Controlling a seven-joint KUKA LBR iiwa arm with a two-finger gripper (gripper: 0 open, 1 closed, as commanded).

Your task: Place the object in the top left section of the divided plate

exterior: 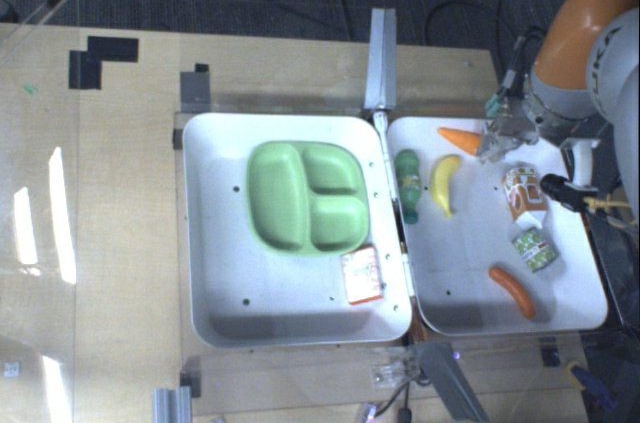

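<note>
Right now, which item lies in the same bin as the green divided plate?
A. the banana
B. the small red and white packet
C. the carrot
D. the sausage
B: the small red and white packet lies in the left bin just off the lower right corner of the green divided plate, while the banana, the sausage and the carrot are all in the right bin.

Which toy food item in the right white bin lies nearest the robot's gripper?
The orange carrot, lying at the bin's far edge right beside the gripper. The yellow banana, green bottle and red sausage lie farther off.
</note>
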